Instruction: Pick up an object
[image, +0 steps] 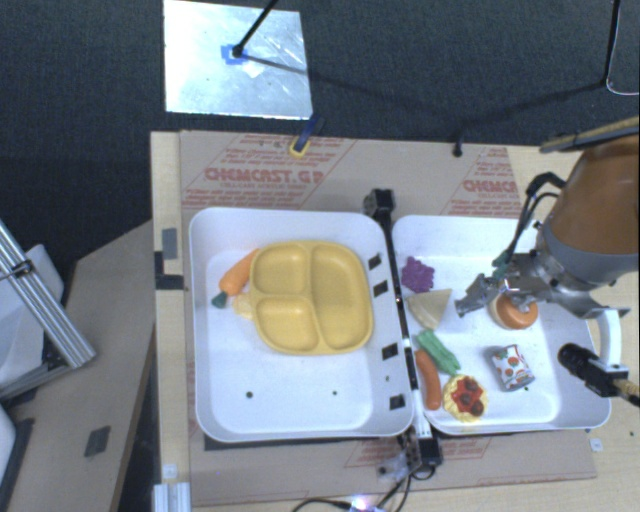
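Pincer (497, 292) grip state unclear, over right bin (470, 232); one yellow tray (305, 297), one carrot (236, 273) in left bin (290, 400)

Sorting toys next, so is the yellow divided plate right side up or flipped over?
Right side up: the yellow divided plate shows three hollow compartments facing the camera.

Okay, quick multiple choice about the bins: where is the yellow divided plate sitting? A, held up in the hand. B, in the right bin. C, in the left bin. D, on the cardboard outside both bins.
C: the yellow divided plate lies flat in the left bin, with the toy carrot at its left edge, while the hand is over the right bin.
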